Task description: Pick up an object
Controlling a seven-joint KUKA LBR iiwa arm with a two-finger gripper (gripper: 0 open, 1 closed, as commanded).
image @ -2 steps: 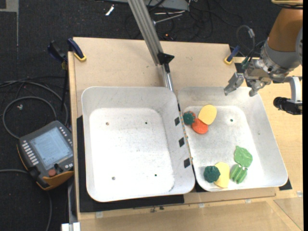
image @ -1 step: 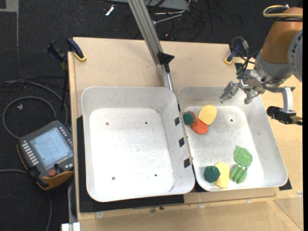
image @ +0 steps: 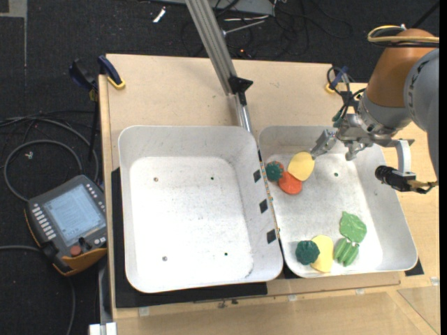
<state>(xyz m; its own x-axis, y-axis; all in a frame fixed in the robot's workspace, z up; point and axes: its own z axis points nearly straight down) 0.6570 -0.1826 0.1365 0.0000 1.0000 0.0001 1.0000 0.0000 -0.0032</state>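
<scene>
Yellow toy (image: 301,165) lies in the right bin (image: 391,222), touching an orange-red piece (image: 290,184); the gripper (image: 338,147) hangs just beside it, fingers spread and holding nothing; green and yellow toys (image: 328,248) cluster near the front rim.

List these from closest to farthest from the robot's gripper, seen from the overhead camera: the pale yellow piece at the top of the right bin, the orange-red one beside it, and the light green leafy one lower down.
From the gripper:
1. Pale yellow piece, just lower left of it.
2. Orange-red piece, beyond the yellow one, toward the bin divider.
3. Light green leafy piece, in the bin's lower part.
</scene>
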